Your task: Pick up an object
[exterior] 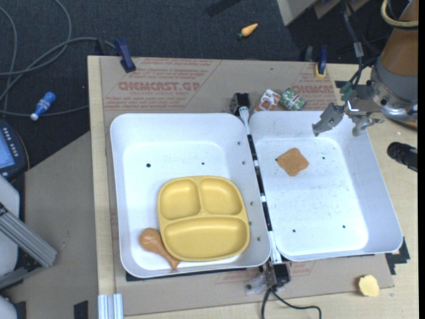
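A flat tan cracker-like piece (pixel 292 161) lies in the upper left part of the right bin (pixel 345 244). In the left bin (pixel 133 145) sits a yellow divided plate (pixel 202 216), and a brown toy drumstick (pixel 158 244) rests against the plate's lower left edge. My gripper (pixel 344 125) hangs over the right bin's far right corner, up and to the right of the tan piece and apart from it. Its fingers (pixel 325 123) are spread open with nothing between them.
Small wrapped items (pixel 282 100) lie on the board just behind the right bin. A yellow lump (pixel 368 285) sits on the bench at the front right. Blue clamps (pixel 124 53) hold the board's far edge. An orange toy (pixel 248 29) and a blue bottle (pixel 44 104) lie on the floor.
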Tool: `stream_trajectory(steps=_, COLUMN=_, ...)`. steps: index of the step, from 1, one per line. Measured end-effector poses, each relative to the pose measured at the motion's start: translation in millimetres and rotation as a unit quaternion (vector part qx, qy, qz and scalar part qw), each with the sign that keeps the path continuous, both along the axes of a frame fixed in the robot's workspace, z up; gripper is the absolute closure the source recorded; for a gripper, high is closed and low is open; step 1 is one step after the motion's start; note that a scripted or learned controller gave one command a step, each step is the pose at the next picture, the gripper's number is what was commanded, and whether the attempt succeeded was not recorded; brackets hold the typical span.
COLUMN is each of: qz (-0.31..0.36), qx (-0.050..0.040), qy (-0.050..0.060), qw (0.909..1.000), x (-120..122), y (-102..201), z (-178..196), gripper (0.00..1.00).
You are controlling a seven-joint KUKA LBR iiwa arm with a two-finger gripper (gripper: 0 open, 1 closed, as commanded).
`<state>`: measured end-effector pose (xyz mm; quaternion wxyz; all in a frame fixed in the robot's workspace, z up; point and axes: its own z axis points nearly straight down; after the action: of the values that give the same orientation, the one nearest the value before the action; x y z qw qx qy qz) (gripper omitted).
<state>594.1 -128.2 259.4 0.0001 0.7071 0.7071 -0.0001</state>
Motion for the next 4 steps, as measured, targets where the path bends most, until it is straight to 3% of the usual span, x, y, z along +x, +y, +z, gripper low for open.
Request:
stream_trajectory(steps=1, qz=0.0, qx=0.0016, qy=0.005, qw=1.0, x=-29, y=15, z=-100, gripper=0.0)
stream_trajectory(steps=2, qz=0.001, qx=-0.0007, qy=-0.001, qw=1.0, x=27, y=0, z=-179, gripper=0.0)
stream_trajectory(steps=3, qz=0.001, qx=-0.0011, qy=-0.004, qw=1.0, x=75, y=-13, z=-155, gripper=0.0)
stream_trajectory(steps=4, qz=0.0, qx=0.0018, qy=0.004, qw=1.0, x=20, y=21, z=-176, gripper=0.0)
